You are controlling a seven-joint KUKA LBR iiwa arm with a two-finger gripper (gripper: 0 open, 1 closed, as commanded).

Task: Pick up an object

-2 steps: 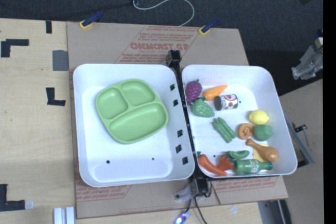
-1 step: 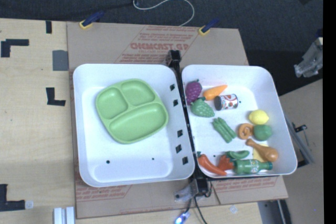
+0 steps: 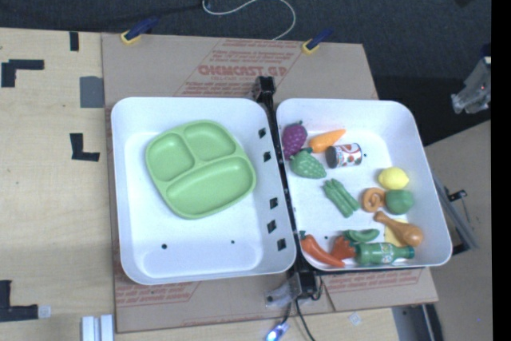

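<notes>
Right bin (image 3: 399,117): crowded toy food (image 3: 345,196).

I count two white bins: left bin (image 3: 128,196) and right bin (image 3: 415,140). Left holds one green divided plate (image 3: 201,168). Right holds about twelve toy foods: one grapes (image 3: 294,137), one carrot (image 3: 326,141), one can (image 3: 345,155), one lemon (image 3: 393,178), one green bottle (image 3: 385,254), one drumstick (image 3: 399,228); the rest I can't identify.
</notes>
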